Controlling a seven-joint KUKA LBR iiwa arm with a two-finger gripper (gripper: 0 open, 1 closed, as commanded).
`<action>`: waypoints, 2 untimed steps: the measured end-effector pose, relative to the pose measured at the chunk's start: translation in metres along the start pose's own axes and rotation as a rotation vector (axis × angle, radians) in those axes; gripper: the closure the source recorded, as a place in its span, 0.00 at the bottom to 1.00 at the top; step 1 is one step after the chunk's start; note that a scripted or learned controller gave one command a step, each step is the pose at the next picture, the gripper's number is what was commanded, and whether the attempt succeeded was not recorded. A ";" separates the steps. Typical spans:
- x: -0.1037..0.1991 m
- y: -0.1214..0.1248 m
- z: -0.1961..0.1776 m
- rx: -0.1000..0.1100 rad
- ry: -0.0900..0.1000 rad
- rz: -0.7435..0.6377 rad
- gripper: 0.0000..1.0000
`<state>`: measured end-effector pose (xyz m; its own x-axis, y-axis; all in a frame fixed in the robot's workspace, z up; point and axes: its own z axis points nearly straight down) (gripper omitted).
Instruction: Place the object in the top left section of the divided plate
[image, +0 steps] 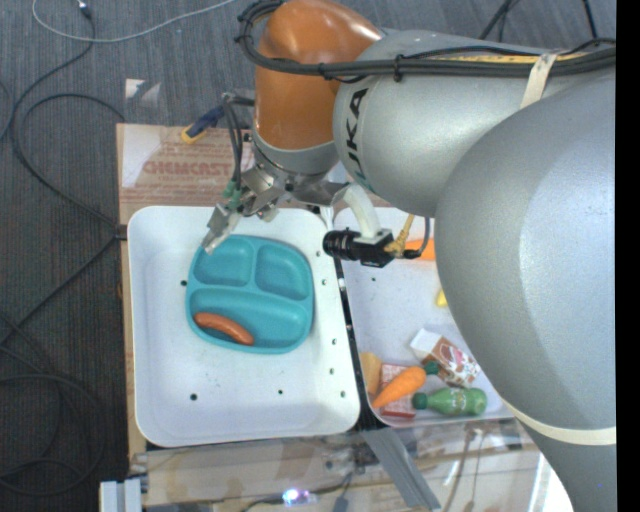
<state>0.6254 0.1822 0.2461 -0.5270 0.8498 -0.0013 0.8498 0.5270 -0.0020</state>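
A teal divided plate (290, 325) lies in the left white bin (160, 390). An orange-brown sausage (225, 327) rests in the plate's long lower section, near its left end. The two upper sections hold nothing that I can see. My gripper (218, 228) hangs over the plate's upper left corner, just above the rim of the top left section, and points down and to the left. Nothing shows at its tip. The grey arm with its orange band covers the bench behind the gripper.
The right bin (385, 300) holds a carrot (400, 383), a green bottle (455, 402), a small printed carton (447, 361) and a tan wedge (370, 372) at its near end. The arm hides most of that bin. A cardboard sheet (170, 170) lies behind the left bin.
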 end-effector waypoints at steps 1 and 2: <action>0.000 0.000 -0.009 0.001 -0.002 -0.001 1.00; -0.080 -0.017 -0.152 -0.001 -0.002 0.042 1.00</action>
<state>0.6533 0.1052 0.3982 -0.4912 0.8710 -0.0037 0.8711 0.4912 -0.0004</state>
